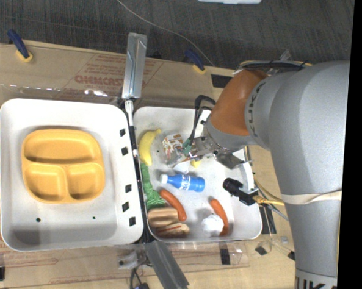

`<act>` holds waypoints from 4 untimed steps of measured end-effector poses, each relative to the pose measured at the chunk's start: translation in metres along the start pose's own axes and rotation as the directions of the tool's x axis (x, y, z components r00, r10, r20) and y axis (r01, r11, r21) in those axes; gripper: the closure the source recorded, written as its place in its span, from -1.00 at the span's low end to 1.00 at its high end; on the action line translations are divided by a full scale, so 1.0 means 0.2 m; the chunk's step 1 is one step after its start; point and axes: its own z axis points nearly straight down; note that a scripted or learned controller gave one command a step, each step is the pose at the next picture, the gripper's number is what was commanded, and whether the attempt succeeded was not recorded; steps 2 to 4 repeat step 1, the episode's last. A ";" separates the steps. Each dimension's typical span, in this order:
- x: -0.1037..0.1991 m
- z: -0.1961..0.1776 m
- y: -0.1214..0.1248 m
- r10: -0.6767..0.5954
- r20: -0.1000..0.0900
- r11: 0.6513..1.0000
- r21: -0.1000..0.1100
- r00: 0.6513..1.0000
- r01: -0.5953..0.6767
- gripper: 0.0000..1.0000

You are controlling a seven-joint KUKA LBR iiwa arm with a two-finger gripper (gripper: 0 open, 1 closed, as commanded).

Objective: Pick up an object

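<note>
Looming from the right, the grey arm (303,148) is bending down over the right bin (249,227), its orange band above the wrist. Its gripper (190,150) is hanging low near the banana (146,145), above the blue bottle (183,182); whether it is clenched, I cannot tell. Sausages (172,205) and a bun (167,222) are lying along the bin's near edge. A yellow tray (62,164) is sitting in the left bin (17,228).

— What can you read from up there?
— "KUKA", in dark letters low on my own arm (316,179), cut off by the bottom edge.
— Anything else?
— Red print on the cardboard (94,68) behind the bins, too faint to make out.
</note>
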 end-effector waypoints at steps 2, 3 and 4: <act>0.28 -0.51 -0.07 0.114 -0.001 0.994 -0.002 0.994 -0.114 1.00; 0.28 -0.51 -0.07 0.114 -0.001 0.994 -0.002 0.994 -0.114 1.00; 0.28 -0.51 -0.07 0.114 -0.001 0.994 -0.002 0.994 -0.114 1.00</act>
